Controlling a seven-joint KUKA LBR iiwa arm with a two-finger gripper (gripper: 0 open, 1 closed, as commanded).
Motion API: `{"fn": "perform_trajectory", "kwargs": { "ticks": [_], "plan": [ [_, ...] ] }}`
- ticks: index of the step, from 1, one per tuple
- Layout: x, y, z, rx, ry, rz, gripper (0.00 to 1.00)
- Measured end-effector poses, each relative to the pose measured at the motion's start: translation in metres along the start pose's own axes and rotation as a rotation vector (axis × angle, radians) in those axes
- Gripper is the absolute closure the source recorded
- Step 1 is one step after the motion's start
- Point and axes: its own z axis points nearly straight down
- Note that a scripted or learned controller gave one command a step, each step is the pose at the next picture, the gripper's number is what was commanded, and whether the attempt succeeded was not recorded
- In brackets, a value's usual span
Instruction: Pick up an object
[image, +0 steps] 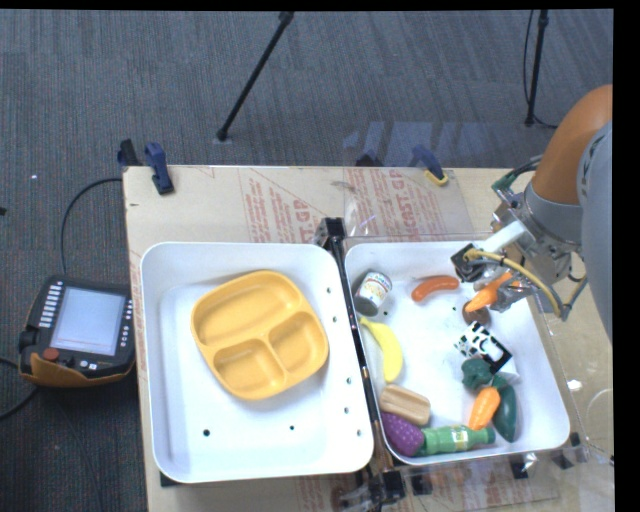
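Note:
My gripper (484, 290) hangs over the right side of the right bin (440, 262), its fingers on either side of a small orange toy (492, 293). It looks shut on that toy, which sits raised above the bin floor. Just left of it lies a red-orange sausage (435, 288). A black-and-white cube (483, 345) lies right below the gripper.
The right bin also holds a small can (373, 292), a banana (385, 348), a bun (404, 404), purple grapes (403, 435), a green bottle (455, 439), a carrot (483, 407) and green vegetables (505, 412). A yellow divided plate (260, 332) lies in the left bin (170, 300).

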Motion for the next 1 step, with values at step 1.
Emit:
{"fn": "perform_trajectory", "kwargs": {
  "ticks": [1],
  "plan": [
    [-0.0265,0.0464,-0.0542,-0.011,0.007,0.052,1.0]
  ]
}}
